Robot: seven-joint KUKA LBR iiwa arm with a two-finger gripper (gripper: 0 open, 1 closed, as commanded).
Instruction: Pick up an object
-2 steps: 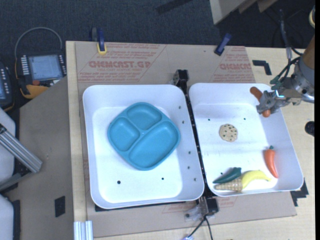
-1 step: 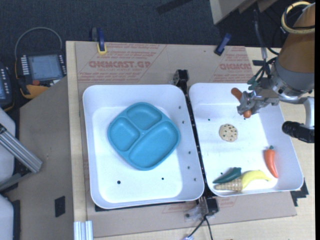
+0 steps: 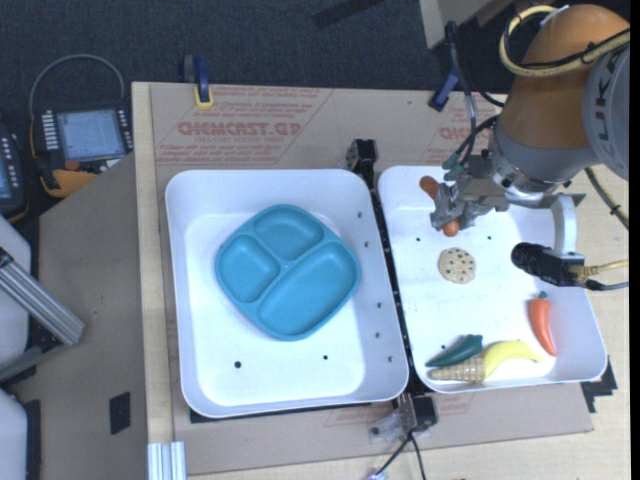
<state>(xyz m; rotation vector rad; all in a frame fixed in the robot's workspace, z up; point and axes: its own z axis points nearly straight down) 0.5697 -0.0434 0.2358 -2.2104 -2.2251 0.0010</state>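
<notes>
Nearest you, the cone, banana and carrot lie untouched in the right bin. Your gripper is low over the bin's far corner at a small red-orange piece; I cannot tell its grip. Nothing looks lifted yet, so the pick remains.

A sky-blue divided plate lies in the left white bin. In the right white bin are a tan cookie speckled with dark chips, an orange carrot with green top, a yellow banana and a beige waffle-patterned cone. The bench is tan with red lettering.
</notes>
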